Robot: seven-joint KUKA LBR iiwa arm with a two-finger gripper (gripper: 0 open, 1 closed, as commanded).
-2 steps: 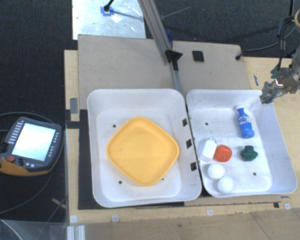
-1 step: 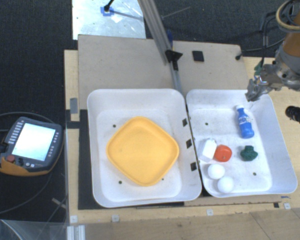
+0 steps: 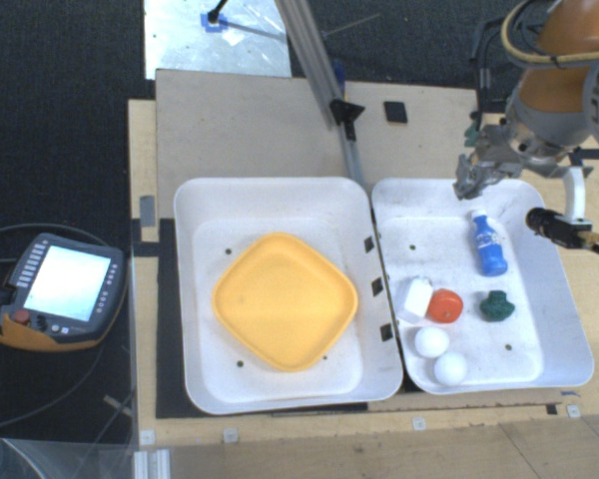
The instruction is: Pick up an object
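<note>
The claw (image 3: 471, 182) hangs over the far rim of the right-hand shallow white bin (image 3: 569, 337), and whether it is apart or together cannot be told from this slant. The small blue plastic bottle with a white label (image 3: 487, 241) lies flat in that bin just below and slightly right of the claw, close to it but not touching it. Nearer the front of the same bin, well apart from the bottle, sit a white block (image 3: 416, 298) touching a red-orange round piece (image 3: 444, 306), a dark green lump (image 3: 496, 306) and two white balls (image 3: 431, 342), while the left-hand bin (image 3: 195, 297) holds a square yellow plastic plate (image 3: 285, 300).
</note>
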